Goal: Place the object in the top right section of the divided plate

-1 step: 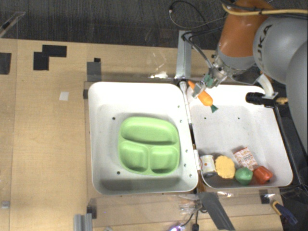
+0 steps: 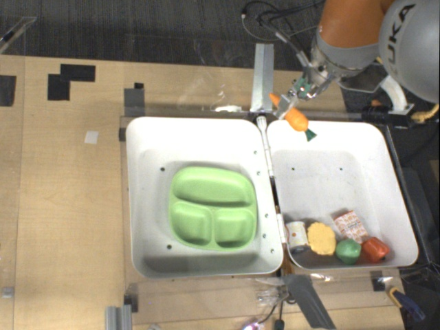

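A light green divided plate [image 2: 210, 208] lies in the left bin [image 2: 148, 157], with one long section on its far side and two smaller ones on its near side. A small orange carrot toy [image 2: 297, 120] with a green tip hangs over the far rim of the right bin [image 2: 357, 157]. My gripper [image 2: 290, 108] comes down from the upper right and is shut on the carrot's upper end. The carrot is well to the right of and beyond the plate.
Along the right bin's near edge lie a small can [image 2: 296, 234], a yellow round piece [image 2: 321, 239], a green ball [image 2: 348, 251], a red piece [image 2: 375, 249] and a red-and-white packet [image 2: 347, 222]. A metal post [image 2: 263, 81] stands behind the divider between the bins.
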Available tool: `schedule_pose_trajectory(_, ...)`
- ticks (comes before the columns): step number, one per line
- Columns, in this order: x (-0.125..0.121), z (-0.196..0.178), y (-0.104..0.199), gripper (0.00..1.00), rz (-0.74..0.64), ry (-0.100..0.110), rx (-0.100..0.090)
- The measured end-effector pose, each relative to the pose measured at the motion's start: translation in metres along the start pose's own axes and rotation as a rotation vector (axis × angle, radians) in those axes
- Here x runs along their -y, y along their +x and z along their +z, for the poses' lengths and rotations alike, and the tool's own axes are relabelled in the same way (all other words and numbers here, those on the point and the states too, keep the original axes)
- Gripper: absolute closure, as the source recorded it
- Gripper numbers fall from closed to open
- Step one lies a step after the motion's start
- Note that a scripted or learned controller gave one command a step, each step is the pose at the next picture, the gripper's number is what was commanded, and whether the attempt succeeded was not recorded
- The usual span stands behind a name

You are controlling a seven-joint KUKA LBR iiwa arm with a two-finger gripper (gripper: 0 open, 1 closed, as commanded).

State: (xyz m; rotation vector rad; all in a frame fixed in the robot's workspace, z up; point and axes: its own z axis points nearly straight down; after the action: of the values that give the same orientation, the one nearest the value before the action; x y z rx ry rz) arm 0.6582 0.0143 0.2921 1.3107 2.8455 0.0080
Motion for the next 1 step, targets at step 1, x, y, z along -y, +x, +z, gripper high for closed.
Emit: schedule_pose_trajectory(1, 0.0043, -0.0711, -0.0148, 1.00, -0.397, 0.000, 0.002)
